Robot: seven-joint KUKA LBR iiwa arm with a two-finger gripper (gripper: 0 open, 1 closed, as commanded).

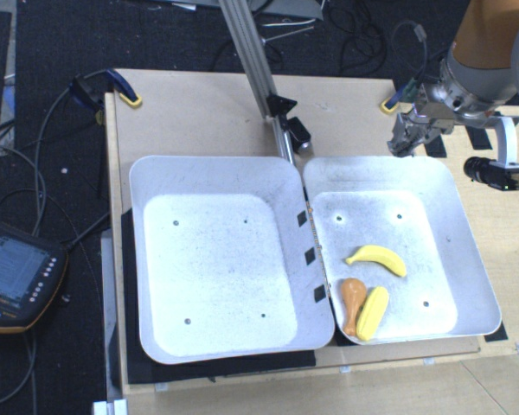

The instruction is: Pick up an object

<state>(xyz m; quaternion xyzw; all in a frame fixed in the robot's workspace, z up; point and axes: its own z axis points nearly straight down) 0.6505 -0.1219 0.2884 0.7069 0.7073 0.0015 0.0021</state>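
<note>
Yellow corn-like plastic piece [371, 313] lying at near edge of right white bin [467, 258], touching orange drumstick-shaped toy [353, 303] on its left. Just beyond, curved yellow plastic banana [376, 258], long axis roughly across bin. Farther still, grey two-finger gripper [404, 144] poised over bin's far rim, well apart from all three; targets lying nearward of it. Finger spread too dark and small: cannot tell.

Dark carpet floor [43, 41] strewn with black cables [17, 158].
</note>
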